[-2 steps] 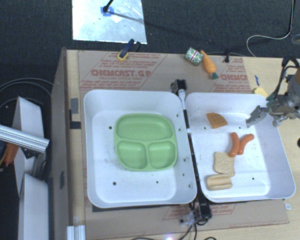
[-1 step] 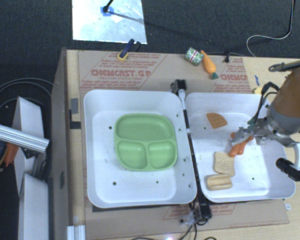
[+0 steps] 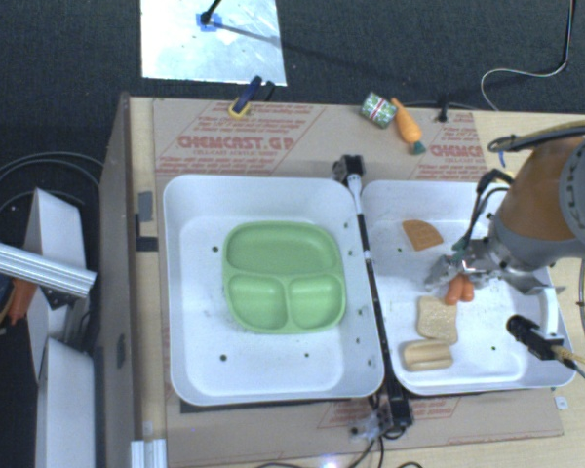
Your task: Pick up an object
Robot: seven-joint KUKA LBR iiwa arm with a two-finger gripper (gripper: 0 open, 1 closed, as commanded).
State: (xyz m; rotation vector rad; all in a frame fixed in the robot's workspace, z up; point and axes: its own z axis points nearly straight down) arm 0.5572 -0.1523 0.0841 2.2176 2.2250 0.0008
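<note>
The left bin (image 3: 190, 261) holds a green divided plate (image 3: 284, 276) at its centre, while the right bin (image 3: 487, 359) holds a tan wedge-shaped piece (image 3: 421, 234) toward 11 o'clock, a beige slice (image 3: 437, 319) and a pale roll (image 3: 426, 356) toward 7 o'clock — and a small orange object (image 3: 458, 290) near the middle. The gripper (image 3: 456, 273) sits right over that orange object, touching or nearly so, but its fingers are blurred and half-hidden by the wrist — whether they are parted, or grip anything, I cannot tell.
</note>
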